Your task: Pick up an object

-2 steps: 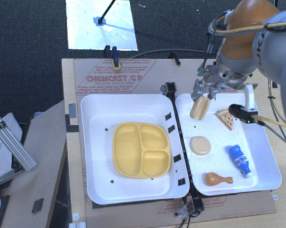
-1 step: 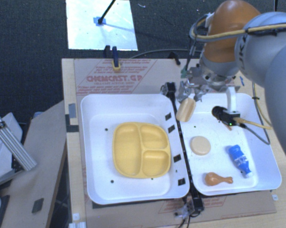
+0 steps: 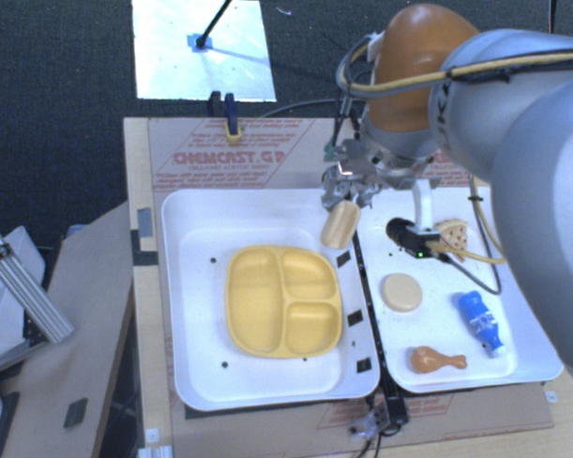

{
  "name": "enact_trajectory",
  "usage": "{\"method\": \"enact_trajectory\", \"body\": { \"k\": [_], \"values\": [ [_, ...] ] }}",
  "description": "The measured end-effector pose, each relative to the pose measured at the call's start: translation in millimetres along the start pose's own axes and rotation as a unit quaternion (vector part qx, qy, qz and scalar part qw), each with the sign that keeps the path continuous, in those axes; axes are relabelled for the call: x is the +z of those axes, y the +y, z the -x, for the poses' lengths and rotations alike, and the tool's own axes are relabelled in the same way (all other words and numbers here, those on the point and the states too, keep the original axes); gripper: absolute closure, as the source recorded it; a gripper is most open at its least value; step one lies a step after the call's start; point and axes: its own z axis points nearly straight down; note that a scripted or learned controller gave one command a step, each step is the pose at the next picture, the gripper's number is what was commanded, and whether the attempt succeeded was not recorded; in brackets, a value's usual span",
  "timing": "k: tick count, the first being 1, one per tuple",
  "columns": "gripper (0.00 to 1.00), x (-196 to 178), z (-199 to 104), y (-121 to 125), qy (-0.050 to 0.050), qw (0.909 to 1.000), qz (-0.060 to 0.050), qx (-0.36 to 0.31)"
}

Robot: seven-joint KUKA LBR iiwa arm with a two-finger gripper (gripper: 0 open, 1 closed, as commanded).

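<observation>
My end effector (image 3: 344, 195) hung over the divide between the two bins, its fingers closed on a tan, cylinder-shaped object (image 3: 340, 225) that dangled tilted below them, above the left bin (image 3: 190, 274) at its two o'clock corner. A yellow divided plate (image 3: 282, 301) lay in the middle of that bin. In the right bin (image 3: 530, 351) lay a round beige disc (image 3: 400, 292), a blue bottle (image 3: 480, 321) at four o'clock and a toy drumstick (image 3: 435, 360) at six o'clock.
</observation>
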Motion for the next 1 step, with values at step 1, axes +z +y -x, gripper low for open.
{"method": "enact_trajectory", "body": {
  "k": [1],
  "values": [
    [1.0,2.8,-48.2,6.9,0.0,1.0,0.001,0.0]
  ]
}}
